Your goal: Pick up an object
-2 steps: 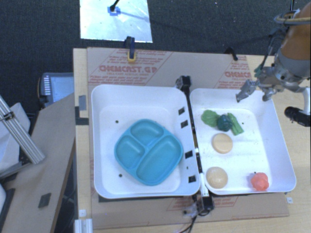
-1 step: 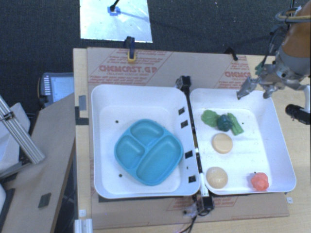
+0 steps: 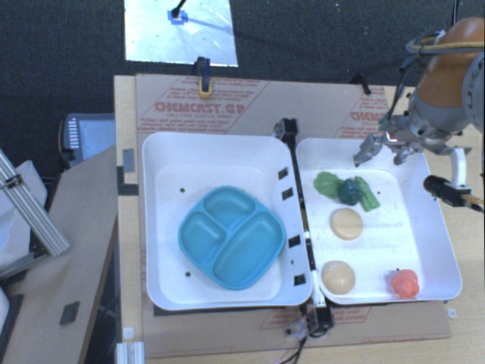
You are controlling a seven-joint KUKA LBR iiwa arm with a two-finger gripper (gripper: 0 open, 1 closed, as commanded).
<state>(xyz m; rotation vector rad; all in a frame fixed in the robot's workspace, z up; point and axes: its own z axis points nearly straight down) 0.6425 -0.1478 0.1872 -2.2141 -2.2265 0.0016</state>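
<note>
Metal fingers of the end effector [image 3: 386,152] hung spread apart over the far edge of the right-hand shallow white bin [image 3: 436,237], with nothing between them. One finger [image 3: 367,152] reached toward the bin's far-left corner, the other sat nearer the wrist. Above them rose the grey arm with its orange band [image 3: 455,67], coming in from the right side of the view.

Near the end effector, in the far part of the right bin, lay a green leafy toy vegetable [image 3: 327,183] touching a dark teal rounded toy [image 3: 349,192], and a green stalk-like piece [image 3: 367,194] rested against the teal toy's other side. Just in front of that cluster sat a pale beige round disc [image 3: 347,224]. Nearer the camera, at the bin's front-left corner, was a second beige rounded object [image 3: 338,277], and at the front right a small orange-red lumpy toy [image 3: 405,283]. None of these objects touched the end effector.

The left-hand shallow white bin [image 3: 163,165] held a light blue plastic plate with three compartments [image 3: 231,237], lying flat and turned at an angle. Both bins stood side by side on a sheet of printed brown cardboard [image 3: 227,101] on the desk [image 3: 72,218]. A black clip [image 3: 288,130] sat at the far end of the seam between the bins.
</note>
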